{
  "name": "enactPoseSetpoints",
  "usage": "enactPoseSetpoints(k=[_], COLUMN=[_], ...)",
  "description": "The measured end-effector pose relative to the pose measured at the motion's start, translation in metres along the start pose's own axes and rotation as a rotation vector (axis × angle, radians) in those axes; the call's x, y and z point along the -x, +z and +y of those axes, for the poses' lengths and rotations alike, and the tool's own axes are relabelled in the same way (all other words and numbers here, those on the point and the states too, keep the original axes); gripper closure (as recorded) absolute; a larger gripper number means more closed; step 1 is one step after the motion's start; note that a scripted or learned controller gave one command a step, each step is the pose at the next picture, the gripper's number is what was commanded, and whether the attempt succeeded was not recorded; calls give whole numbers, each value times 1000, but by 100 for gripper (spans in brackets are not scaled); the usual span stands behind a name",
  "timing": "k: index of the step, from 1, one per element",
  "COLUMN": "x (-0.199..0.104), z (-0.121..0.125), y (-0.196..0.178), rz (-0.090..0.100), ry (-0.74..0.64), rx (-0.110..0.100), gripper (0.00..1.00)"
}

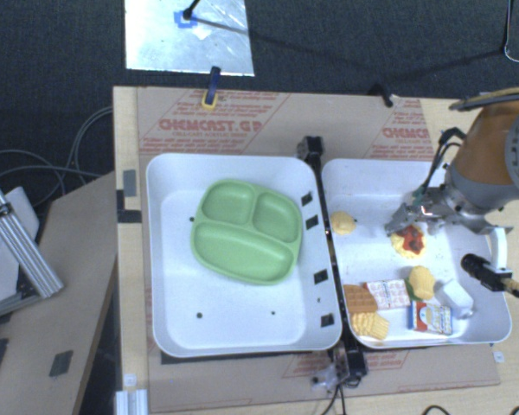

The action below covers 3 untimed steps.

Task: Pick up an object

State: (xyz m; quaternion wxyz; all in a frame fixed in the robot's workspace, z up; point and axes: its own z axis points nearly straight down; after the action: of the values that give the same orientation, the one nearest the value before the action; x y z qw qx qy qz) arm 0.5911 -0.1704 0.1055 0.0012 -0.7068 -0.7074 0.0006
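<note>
- Claw (409,226): low in the right bin (363,180), down over a red-and-yellow toy (410,245); whether it grips or how wide it stands, cannot tell
- Small yellow piece (342,224): left of claw, apart
- Yellow lump (422,281), white packet (387,294), waffle pieces (365,312), carton (430,317): nearer the front than claw
- Green divided plate (246,231): far left, in the left bin (169,232)

Plate (246,232) in left bin (169,258) — food items (389,296) in right bin (372,184).
</note>
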Motion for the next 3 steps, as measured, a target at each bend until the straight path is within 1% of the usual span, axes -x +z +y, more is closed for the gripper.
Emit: enactPoseSetpoints(k=[1,2,3], x=[0,0,0], z=[1,2,7], y=[21,9,-35], rz=[-1,-1,-2], ry=[0,0,-3], rx=[3,7,7], gripper=[0,100,100])
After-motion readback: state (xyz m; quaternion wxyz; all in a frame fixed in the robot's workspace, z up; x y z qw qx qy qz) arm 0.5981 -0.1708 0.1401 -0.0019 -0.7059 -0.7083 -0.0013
